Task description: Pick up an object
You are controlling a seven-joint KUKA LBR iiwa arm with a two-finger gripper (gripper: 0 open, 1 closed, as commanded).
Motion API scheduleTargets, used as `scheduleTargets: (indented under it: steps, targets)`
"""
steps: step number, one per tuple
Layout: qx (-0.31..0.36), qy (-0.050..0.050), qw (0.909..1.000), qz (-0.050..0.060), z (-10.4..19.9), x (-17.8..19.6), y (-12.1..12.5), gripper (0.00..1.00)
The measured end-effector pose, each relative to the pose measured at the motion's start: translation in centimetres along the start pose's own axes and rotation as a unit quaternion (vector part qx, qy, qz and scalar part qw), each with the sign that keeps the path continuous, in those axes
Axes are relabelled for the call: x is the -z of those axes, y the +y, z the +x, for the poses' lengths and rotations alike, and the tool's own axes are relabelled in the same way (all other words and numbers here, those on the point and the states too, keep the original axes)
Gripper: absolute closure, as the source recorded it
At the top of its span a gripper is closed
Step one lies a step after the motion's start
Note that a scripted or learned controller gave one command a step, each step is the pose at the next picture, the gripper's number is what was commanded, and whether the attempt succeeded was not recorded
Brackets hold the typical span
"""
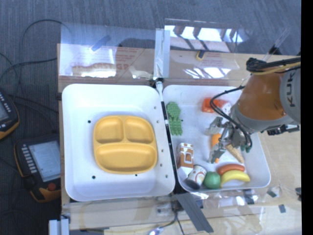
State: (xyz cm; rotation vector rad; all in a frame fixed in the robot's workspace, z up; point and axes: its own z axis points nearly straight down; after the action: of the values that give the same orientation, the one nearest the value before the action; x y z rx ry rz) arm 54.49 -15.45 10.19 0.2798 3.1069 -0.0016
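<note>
Toy yellow banana (235, 176) and green ball (212, 180) lie untouched along the right white bin's (259, 153) near wall. Just above them, the two-finger gripper (221, 143) hangs open among the toys, clasping nothing; the pick remains undone.

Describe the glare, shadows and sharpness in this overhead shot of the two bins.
Camera view: bright window-like glare streaks the clear panels behind the bins, washing out what lies under them; light is even and soft, with faint shadows beneath the yellow tray and the arm; the gripper is slightly soft-edged, while the banana and green ball look reasonably sharp.
</note>
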Motion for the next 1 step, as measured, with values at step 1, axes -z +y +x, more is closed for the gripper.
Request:
scheduleTargets:
  steps: [1]
  targets:
    - [-0.059, 0.007, 0.9982, 0.000, -0.87, -1.18, 0.33, 0.00]
